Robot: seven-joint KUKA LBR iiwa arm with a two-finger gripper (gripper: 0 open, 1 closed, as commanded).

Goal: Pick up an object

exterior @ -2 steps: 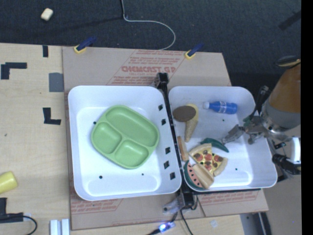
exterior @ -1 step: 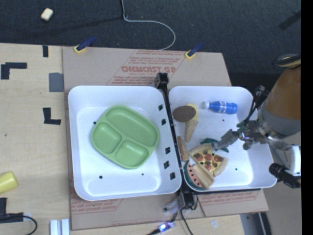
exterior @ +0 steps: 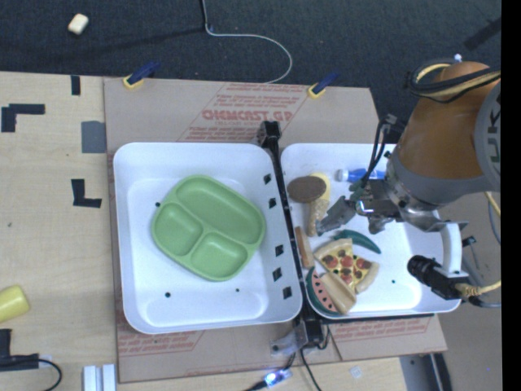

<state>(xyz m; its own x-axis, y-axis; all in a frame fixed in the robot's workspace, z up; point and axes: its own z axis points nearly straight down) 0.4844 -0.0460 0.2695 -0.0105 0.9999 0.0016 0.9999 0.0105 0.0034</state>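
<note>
In the right bin, near my fingers, a toy pizza slice (exterior: 348,266) lies flat; a watermelon wedge (exterior: 324,292) touches its lower edge; a dark green pepper (exterior: 356,239) curves just above it.

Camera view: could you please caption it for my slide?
KUKA arm's gripper over the toy-food bin; green divided plate in the neighbouring bin.

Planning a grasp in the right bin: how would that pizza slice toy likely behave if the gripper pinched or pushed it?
The pizza slice lies flat and thin, so it would probably slide rather than roll. Its low profile may leave the fingers little edge to pinch. It looks like a light toy, and it rests against the watermelon slice, so a push would likely shift both.
</note>
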